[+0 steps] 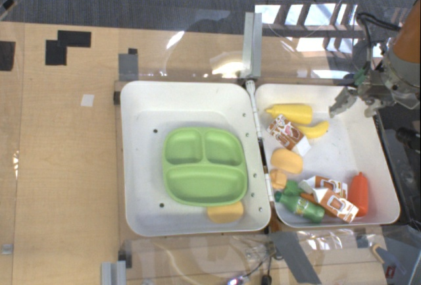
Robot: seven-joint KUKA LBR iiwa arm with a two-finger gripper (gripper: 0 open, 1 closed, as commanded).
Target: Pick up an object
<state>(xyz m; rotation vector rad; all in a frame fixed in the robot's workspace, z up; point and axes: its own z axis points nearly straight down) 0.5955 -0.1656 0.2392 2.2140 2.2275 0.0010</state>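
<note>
The pincer [358,98] hangs over the far right corner of the right bin [385,165], whether apart or together one cannot tell, carrying nothing visible, so the pick looks unstarted, with the yellow banana [318,130] lying nearest below.

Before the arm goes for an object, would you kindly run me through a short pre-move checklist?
1. Claw above the right white bin, near its far edge: ok.
2. Nothing seen held in the claw: ok.
3. Finger opening: cannot tell.
4. Nearest targets, the yellow plastic bottle and yellow toy banana, lie unobstructed: ok.
5. Green toy bottle and orange-white packets crowd together: not ok for a clean grasp.
</note>
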